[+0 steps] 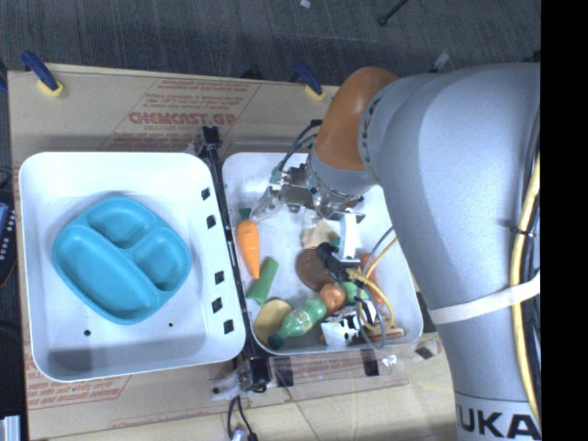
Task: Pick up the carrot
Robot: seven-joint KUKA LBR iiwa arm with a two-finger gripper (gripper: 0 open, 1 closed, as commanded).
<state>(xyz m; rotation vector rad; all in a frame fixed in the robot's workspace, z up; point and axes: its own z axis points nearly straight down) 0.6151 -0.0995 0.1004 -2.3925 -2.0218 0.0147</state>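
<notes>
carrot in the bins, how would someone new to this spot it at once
Look in the right bin, along its left wall beside the divider. The carrot lies there, tip toward the near edge, just above a green vegetable. It is the one plain orange cone, set apart from the jumbled pile.

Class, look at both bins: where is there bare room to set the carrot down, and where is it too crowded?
Free: the left bin's floor around the blue plate, widest along its front and near corners. A small bare patch sits in the right bin behind the carrot. Crowded: the right bin's front half, where toys pile under the hand.
</notes>
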